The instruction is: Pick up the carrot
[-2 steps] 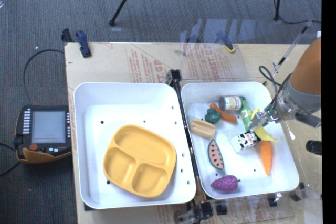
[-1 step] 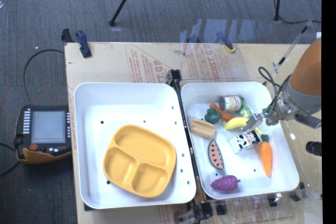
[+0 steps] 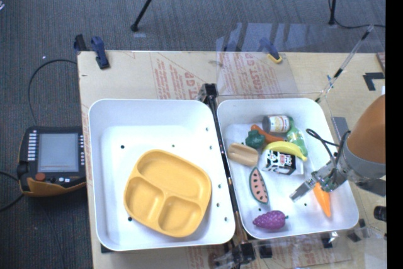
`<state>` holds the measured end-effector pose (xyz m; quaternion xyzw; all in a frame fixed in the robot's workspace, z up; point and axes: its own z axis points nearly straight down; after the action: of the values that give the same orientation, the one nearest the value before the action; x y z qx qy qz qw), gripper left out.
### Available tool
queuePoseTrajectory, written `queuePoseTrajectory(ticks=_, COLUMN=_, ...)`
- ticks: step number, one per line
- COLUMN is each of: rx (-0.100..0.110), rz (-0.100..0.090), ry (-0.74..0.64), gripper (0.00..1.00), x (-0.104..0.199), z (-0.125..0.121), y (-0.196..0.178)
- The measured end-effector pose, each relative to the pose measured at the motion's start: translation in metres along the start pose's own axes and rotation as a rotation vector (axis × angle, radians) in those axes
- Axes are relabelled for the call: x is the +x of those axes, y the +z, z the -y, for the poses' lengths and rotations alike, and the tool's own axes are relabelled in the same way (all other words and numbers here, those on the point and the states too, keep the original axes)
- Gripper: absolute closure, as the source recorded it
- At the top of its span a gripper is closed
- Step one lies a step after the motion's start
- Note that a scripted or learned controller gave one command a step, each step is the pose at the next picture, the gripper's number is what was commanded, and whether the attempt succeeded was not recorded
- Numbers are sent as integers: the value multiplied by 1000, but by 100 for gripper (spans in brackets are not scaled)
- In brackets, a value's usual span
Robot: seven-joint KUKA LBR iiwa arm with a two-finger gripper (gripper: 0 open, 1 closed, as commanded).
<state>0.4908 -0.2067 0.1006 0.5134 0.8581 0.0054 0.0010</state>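
The carrot (image 3: 323, 201) is an orange cone in the front right part of the right bin (image 3: 345, 208), with its tip pointing toward the bin's front edge. Its thick end sits right at my gripper (image 3: 315, 186), which reaches in from the right and hangs low over that corner. The grey arm and its orange band (image 3: 371, 129) cover the bin's right rim. Whether the carrot is lifted or resting on the bin floor is not clear.
Also in the right bin are a purple grape bunch (image 3: 270, 220), a watermelon slice (image 3: 258, 185), a milk carton (image 3: 279, 162), a banana (image 3: 284, 148), a can (image 3: 276, 123), a bread roll (image 3: 243, 154) and a green-and-orange vegetable (image 3: 261, 136). The left bin holds a yellow divided plate (image 3: 167, 191).
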Motion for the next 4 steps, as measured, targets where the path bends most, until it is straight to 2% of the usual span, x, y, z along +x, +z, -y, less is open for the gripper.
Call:
queuePoseTrajectory(ticks=1, rx=1, rz=0, ry=4, gripper=100, x=-2, z=1, y=-9)
queuePoseTrajectory(ticks=2, rx=3, rz=3, ry=-59, gripper=100, x=34, z=-70, y=-59)
queuePoseTrajectory(ticks=3, rx=11, rz=1, ry=-53, gripper=0, x=33, z=-66, y=-56)
queuePoseTrajectory(ticks=4, rx=18, rz=-4, ry=160, gripper=0, x=37, z=0, y=17)
